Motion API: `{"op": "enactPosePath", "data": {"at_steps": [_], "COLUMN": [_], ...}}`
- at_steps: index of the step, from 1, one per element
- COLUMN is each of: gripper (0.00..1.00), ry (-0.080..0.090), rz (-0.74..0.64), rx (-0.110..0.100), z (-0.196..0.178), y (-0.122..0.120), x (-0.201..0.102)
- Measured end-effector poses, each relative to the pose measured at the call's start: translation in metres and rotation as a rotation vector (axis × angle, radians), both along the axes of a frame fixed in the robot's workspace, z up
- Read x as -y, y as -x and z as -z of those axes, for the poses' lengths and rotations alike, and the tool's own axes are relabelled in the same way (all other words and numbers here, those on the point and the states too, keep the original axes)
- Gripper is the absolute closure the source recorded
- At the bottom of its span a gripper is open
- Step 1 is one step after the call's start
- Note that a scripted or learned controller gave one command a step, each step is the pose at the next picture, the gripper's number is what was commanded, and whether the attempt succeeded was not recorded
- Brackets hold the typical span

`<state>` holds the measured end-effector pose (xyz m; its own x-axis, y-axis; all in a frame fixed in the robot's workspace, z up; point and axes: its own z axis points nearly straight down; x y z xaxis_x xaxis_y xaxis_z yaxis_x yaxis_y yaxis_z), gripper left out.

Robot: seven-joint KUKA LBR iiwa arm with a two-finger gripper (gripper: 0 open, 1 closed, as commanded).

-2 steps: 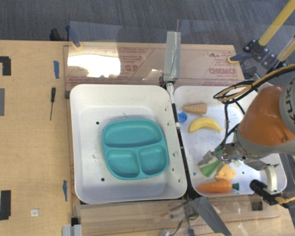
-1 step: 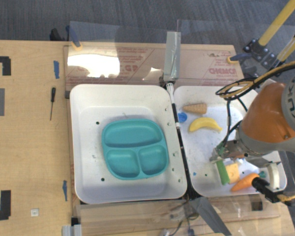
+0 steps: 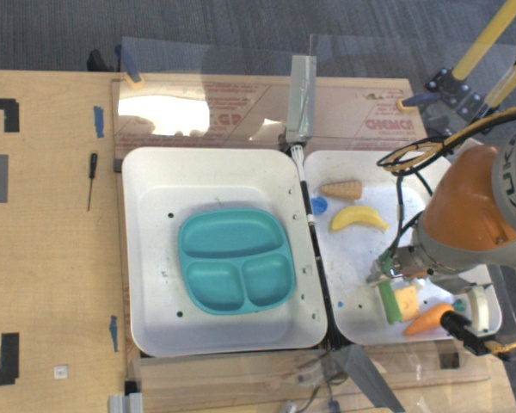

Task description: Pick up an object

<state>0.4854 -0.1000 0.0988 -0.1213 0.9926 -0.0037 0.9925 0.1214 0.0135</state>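
Two shallow white bins sit side by side on a light wooden bench point(image 3: 43, 256), seen from above at a slant. All places below are given relative to the left bin point(image 3: 146, 179), the larger in view.

Inside the left bin, near its middle, lies a teal divided plate point(image 3: 235, 259) with one long section at the back and two smaller ones at the front.

Touching the left bin's right edge is the right bin point(image 3: 344, 312). Over that bin's right part is the robot arm point(image 3: 473, 209), grey with a wide orange band, with black and yellow cables looping above it.

Behind the left bin stands a clear plastic panel point(image 3: 241, 101) with faint red printing on it, mirrored and too blurred to read. No other writing can be made out.

In the right bin, just right of the left bin's rim, are a yellow toy banana point(image 3: 358, 219), a tan ice-cream cone point(image 3: 340, 189) behind it, and a small blue round piece point(image 3: 318, 205) closest to the rim.

Farther right, toward the front of the right bin, the gripper point(image 3: 396, 275) points down over a green block point(image 3: 387, 301), a yellow cube point(image 3: 407, 300) and an orange toy carrot point(image 3: 428, 320), which lie close together. Whether the jaws are wide, narrow, or holding anything cannot be told.

Left of the left bin, a thin black tool point(image 3: 91, 179) like a screwdriver lies on the bench beside strips of blue tape point(image 3: 98, 120).
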Motion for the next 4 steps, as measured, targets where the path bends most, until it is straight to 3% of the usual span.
{"op": "enactPosePath", "data": {"at_steps": [1, 2, 3, 4], "gripper": [0.0, 0.0, 0.0, 0.0], "ry": [0.001, -0.004, -0.02, -0.016], "rz": [-0.11, 0.126, -0.122, -0.165], "rx": [-0.006, -0.014, -0.01, -0.003], "z": [0.011, -0.027, 0.01, 0.01], "y": [-0.079, -0.043, -0.051, -0.002], "x": [0.06, 0.061, 0.107, 0.111]}}
